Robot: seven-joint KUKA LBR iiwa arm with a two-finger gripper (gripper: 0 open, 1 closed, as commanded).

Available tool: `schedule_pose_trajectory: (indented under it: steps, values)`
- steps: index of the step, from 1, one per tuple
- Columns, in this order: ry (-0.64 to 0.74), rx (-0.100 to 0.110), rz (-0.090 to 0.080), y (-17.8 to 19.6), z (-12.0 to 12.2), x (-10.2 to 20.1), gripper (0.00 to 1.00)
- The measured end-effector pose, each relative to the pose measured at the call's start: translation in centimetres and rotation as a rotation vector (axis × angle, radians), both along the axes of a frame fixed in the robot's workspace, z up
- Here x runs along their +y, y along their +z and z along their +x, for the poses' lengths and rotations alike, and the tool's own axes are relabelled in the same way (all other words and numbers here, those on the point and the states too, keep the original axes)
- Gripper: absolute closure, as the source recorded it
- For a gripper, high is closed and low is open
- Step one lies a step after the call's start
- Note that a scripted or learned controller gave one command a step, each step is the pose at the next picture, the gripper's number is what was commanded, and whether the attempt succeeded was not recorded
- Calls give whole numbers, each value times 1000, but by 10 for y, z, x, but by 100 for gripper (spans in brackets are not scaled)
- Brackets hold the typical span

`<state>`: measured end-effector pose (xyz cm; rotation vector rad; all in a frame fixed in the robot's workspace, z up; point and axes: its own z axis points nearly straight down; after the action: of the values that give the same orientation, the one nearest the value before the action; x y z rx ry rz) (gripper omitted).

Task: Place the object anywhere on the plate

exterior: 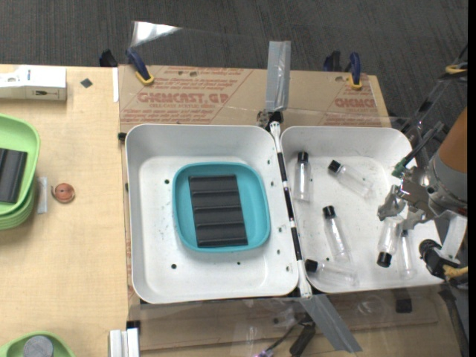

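1. The teal plate point(256, 199), smooth and rounded-square, carries a ribbed black insert point(217, 210); a round tube could roll on those ridges.
2. Right of the plate, clear black-capped vials point(334, 231) lie scattered; slick glass may slip.
3. Farther right, the gripper point(394, 208) hovers over one; whether its fingers are apart cannot be told.
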<state>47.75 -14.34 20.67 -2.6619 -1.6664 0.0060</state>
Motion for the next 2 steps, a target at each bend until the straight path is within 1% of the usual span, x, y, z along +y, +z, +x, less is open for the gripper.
schedule_pose_trajectory:
  steps: [2]
  values:
    - [523,0,2,3,0,103,100]
